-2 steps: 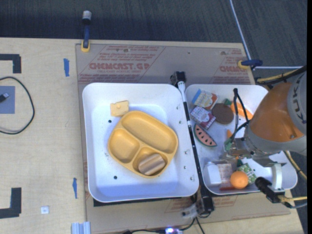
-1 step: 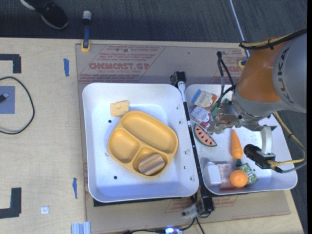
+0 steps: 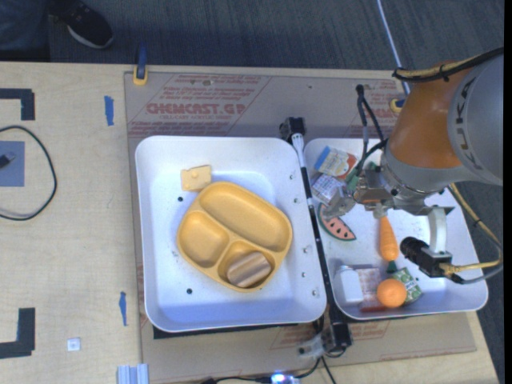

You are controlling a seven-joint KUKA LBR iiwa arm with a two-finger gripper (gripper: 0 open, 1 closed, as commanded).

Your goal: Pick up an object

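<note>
**Arm low over the right bin, its hand hard to read**

A pale wooden tabletop (image 3: pixel 72 238) carries two shallow white bins side by side, with dark carpet beyond its far edge. The left bin (image 3: pixel 160 294) holds a yellow divided tray (image 3: pixel 232 234) with a brownish roll (image 3: pixel 250 269) in one compartment; a small yellow block (image 3: pixel 196 178) lies just beyond the tray. The grey and orange arm (image 3: pixel 448 126) covers much of the right bin (image 3: pixel 468 294). Its hand (image 3: pixel 370 194) sits just above a carrot (image 3: pixel 387 238), and whether it is spread or pressed together cannot be told. Left of the carrot lies a watermelon slice (image 3: pixel 339 229); near it, toward the bin's front, an orange (image 3: pixel 391 294). Crumpled packets behind the hand are partly hidden.
</note>
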